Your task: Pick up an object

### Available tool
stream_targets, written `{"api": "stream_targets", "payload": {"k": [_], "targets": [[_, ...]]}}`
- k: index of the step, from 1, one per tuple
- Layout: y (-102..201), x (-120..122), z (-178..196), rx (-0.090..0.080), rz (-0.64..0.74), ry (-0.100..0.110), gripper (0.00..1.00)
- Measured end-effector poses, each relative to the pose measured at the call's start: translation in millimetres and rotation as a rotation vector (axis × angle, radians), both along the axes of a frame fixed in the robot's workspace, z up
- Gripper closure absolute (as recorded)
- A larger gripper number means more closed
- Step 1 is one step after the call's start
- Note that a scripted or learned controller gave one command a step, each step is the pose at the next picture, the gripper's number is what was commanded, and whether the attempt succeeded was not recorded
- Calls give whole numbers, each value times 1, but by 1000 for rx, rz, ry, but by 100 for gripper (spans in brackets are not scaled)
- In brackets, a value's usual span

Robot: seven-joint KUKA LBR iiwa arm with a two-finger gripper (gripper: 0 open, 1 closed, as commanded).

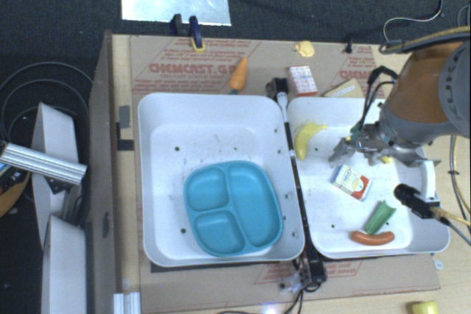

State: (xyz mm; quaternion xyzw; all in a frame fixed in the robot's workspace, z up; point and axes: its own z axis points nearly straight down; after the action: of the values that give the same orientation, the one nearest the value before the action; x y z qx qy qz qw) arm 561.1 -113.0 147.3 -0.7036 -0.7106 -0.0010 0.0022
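A dark carpeted floor surrounds the bench [125, 158], whose top is lined with brown cardboard [213, 59] printed in red with the word CHEMCAST. Going from the left, the left bin [158, 121] carries a blue divided tray [232, 207] toward its near edge, with nothing else in it. Just beyond that bin's far right corner an orange carrot-like piece [238, 74] lies on the cardboard, and further right a small red-and-white box [302, 80] sits past the far edge of the right bin [324, 239]; its print is too small to read. In the right bin a yellow banana [307, 136] lies against the left wall, a small white-and-red carton [351, 182] sits near the middle, and a green piece [380, 217] and a red sausage [372, 237] lie toward the near edge. The gripper [349, 148] hangs low between the banana and the carton, and whether it has anything in hand cannot be told from this angle. The carton, just beside it, looks the likeliest target. The risk, as I judge it, is a misaligned descent that nudges the flat carton aside or pinches only its edge so that it slips free, or a brush against the banana close by.
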Motion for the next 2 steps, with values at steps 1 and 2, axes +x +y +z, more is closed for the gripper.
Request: {"api": "stream_targets", "payload": {"k": [1,2], "targets": [[-27,-4,-66,-4,-11,0,0],[-26,-2,-52,-5,-8,-5,100]]}}
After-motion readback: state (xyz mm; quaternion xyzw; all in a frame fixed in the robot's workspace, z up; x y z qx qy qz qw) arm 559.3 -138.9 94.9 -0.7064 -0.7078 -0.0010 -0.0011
